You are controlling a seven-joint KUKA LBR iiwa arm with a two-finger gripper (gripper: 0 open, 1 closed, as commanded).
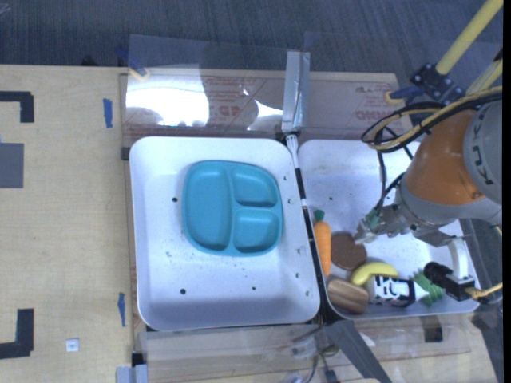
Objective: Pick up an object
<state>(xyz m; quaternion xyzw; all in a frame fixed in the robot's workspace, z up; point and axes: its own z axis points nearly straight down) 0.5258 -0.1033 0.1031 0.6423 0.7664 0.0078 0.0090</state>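
Carrot (pixel 322 246) left of lowered claw (pixel 374 223).

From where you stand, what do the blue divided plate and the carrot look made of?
The blue divided plate looks like moulded plastic: even colour, smooth matte surface, rounded compartments. The carrot seems a plastic toy: uniform orange, slight sheen, though real can't be ruled out.

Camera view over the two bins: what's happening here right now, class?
A grey and orange robot arm reaches from the right over the right bin. Its gripper sits low beside a brown round piece. A carrot, banana, wooden piece and a black and white item lie nearby. A blue divided plate rests in the left bin.
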